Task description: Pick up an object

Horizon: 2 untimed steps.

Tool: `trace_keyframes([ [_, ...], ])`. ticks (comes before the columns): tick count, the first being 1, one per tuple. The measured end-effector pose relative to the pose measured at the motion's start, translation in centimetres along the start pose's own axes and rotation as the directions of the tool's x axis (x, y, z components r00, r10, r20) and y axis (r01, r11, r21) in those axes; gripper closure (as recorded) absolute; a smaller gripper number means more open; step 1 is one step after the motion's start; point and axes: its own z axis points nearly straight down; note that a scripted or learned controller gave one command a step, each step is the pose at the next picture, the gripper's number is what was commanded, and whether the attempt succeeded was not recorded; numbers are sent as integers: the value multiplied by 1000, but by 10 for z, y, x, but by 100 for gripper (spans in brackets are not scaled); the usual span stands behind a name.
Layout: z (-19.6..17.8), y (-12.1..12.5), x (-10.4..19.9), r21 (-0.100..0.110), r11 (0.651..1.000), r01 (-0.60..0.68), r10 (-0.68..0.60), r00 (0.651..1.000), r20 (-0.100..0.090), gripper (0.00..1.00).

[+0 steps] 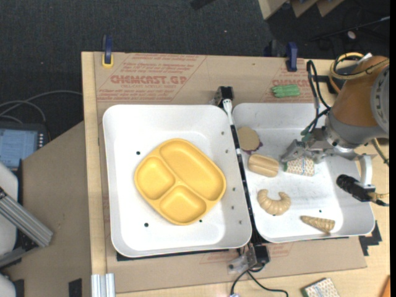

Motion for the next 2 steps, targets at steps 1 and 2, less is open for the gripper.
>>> trace_keyframes([
  [1,0,8,12,-8,1000,9,-9,1000,-1,0],
  [2,-11,8,12,-11,1000,8,-8,1000,0,100],
])
